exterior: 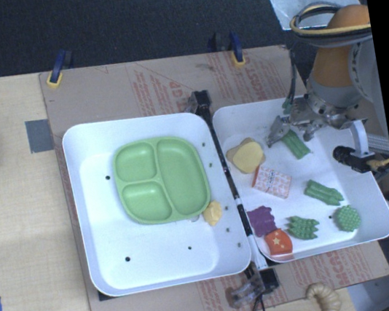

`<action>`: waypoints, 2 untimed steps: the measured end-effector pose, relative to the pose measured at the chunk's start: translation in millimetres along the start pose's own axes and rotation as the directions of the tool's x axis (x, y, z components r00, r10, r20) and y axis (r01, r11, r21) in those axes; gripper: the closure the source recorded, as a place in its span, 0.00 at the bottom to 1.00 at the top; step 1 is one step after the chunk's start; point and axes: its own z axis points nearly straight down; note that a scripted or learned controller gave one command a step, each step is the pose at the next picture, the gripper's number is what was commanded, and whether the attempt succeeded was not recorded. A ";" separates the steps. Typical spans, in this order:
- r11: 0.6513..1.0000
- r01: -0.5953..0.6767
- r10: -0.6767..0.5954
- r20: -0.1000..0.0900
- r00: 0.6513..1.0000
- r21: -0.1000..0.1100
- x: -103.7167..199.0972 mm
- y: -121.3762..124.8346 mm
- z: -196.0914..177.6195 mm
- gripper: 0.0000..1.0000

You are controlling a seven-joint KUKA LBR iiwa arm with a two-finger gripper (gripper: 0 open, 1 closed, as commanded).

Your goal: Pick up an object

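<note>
Camera view: hand [292,129] spread open over one green piece [296,146]; seven other toys alongside.

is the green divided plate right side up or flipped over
Right side up: the green divided plate in the left bin shows its three recessed compartments facing the camera.

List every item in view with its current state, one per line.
Tool: down in the right bin, over a green piece.
Green plate: flat in the left bin, nothing on it.
Yellow piece: against the plate's edge.
Pink block: lying flat.
</note>
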 end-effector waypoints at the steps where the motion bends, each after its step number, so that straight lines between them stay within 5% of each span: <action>1: 1.000 -0.002 0.002 0.000 1.000 -0.005 -28.2 12.9 -0.9 0.00; 2: 1.000 0.002 -0.002 0.001 1.000 -0.003 -28.4 12.5 -11.4 1.00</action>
